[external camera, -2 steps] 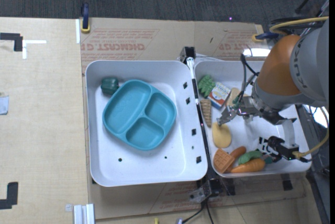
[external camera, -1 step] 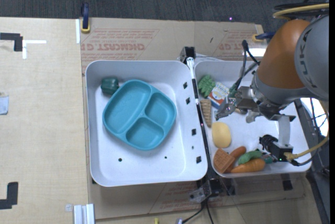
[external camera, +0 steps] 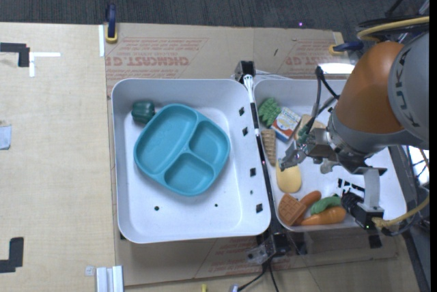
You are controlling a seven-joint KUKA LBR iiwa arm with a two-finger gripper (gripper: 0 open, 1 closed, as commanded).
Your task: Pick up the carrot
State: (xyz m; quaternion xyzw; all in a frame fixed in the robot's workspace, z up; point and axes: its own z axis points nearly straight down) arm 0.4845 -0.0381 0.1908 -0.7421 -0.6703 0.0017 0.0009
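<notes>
The carrot [external camera: 328,217] is orange and lies flat near the front edge of the right bin [external camera: 392,178], with a green piece [external camera: 328,203] just behind it. My gripper [external camera: 295,155] hangs over the middle-left of that bin, just above a pale yellow piece [external camera: 289,180]. It is up and to the left of the carrot and well apart from it. I see nothing held in it. The arm's orange band [external camera: 369,89] and wrist cover the bin's back right part.
Around the carrot lie a reddish sausage [external camera: 308,200] and a brown waffle [external camera: 289,209]. Further back sit a green vegetable [external camera: 269,110], a small box [external camera: 287,121] and a tan cone [external camera: 269,144]. The left bin [external camera: 130,209] holds a blue divided plate [external camera: 181,149] and a dark green item [external camera: 143,111].
</notes>
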